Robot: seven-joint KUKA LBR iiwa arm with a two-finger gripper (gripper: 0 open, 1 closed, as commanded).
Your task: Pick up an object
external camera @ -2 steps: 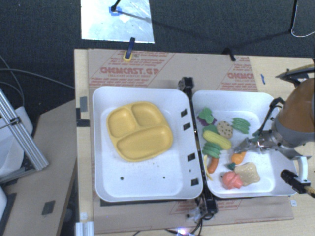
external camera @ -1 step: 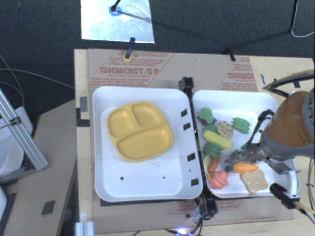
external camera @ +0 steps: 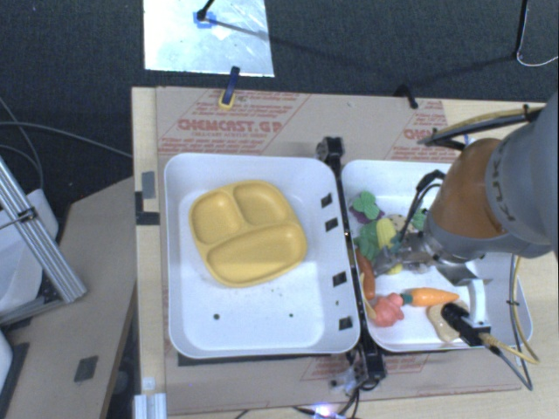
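Hovering my end effector (external camera: 403, 253) low over the toy food at frame right in the right bin (external camera: 397, 175); can't tell its grip state. Yellow corn (external camera: 382, 231) and carrot (external camera: 431, 297) sit nearest, so I'm positioned here.

Two shallow white bins sit side by side on the worktop (external camera: 262, 116). The left bin (external camera: 218, 321) holds a yellow divided plate (external camera: 248, 232), lying flat near its middle. The right bin (external camera: 384, 177) carries a cluster of toy food: a purple-and-green piece (external camera: 365, 205), a yellow piece (external camera: 383, 231), a carrot (external camera: 431, 298) and a pink piece (external camera: 388, 308). The arm (external camera: 489, 199) reaches over the right bin, its gripper (external camera: 403, 251) low among the toys, just beside the yellow piece.
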